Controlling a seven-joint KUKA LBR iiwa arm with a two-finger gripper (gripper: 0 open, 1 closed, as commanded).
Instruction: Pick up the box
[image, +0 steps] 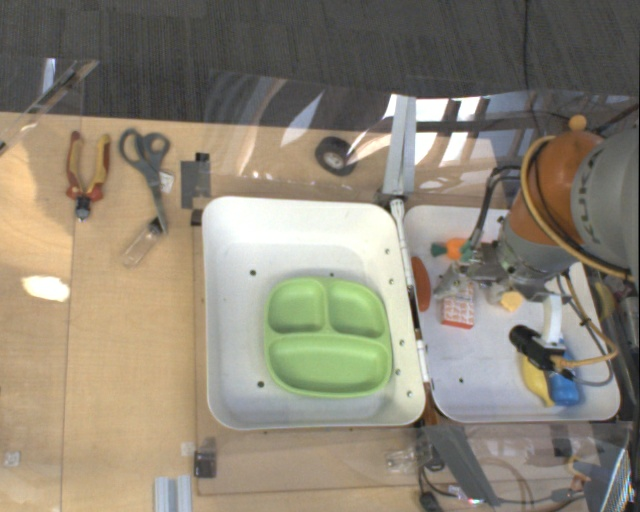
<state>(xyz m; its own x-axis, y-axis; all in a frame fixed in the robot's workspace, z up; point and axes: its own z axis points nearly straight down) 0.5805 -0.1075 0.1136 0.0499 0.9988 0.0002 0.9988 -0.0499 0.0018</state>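
The wooden bench (100, 380) fills the frame, its bare left side carrying only tools. On it sit the two shallow white bins, side by side. The left bin (230, 240) takes the middle of the frame; the right bin (490, 390) lies at centre right, the two touching along a shared edge.

The arm (590, 190) comes in from the right edge, grey with its orange band showing at upper right, and hangs over the upper half of the right bin, likely because the task's thing lies there. In the left bin a green divided tray (328, 335) rests flat, low in the bin, well apart from any work.

The gripper (478, 262) sits at the arm's end, over the upper left part of the right bin, and whether it is released or clenched I cannot tell, since cabling and the wrist crowd it. Just below it lies the box (459, 308), a small red-and-white carton flat on the bin floor, near the left wall. It looks untouched, so the lift seems not yet made.

Around it lie smaller items: a red object (422, 284) against the left wall, a yellow and blue cluster (550, 380) at lower right. At upper left of the frame, scissors (148, 165) and red-handled pliers (86, 172) lie parked on the bench, and a tape roll (336, 154) sits above the left bin.
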